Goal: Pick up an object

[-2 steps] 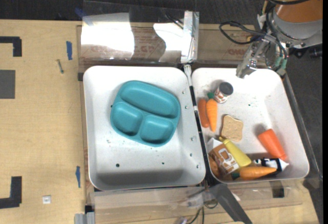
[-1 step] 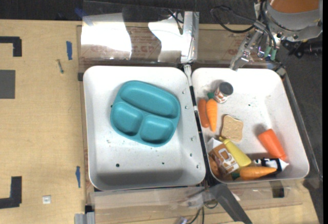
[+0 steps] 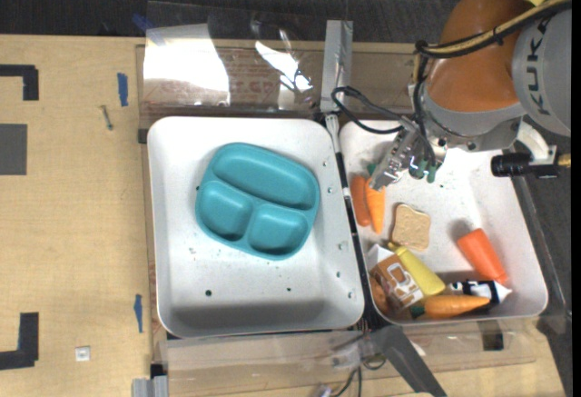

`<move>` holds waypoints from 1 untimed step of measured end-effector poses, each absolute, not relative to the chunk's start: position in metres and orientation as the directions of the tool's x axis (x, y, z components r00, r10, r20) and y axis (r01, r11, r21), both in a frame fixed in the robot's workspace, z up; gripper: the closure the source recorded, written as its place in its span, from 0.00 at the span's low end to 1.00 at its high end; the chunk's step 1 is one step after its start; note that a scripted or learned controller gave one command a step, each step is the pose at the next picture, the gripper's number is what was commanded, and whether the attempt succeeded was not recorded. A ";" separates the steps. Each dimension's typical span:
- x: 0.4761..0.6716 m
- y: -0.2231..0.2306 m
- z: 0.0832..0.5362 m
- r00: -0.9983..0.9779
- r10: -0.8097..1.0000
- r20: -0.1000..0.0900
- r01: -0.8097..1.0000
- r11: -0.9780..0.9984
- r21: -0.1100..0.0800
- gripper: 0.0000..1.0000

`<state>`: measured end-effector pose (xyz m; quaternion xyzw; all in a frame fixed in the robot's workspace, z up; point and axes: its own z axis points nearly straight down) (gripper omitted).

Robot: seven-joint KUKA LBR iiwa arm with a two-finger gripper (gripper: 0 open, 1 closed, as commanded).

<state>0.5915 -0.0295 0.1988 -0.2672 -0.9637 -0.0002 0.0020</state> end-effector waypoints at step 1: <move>0.622 -0.001 0.245 -0.752 0.659 -0.007 0.659 0.752 0.006 1.00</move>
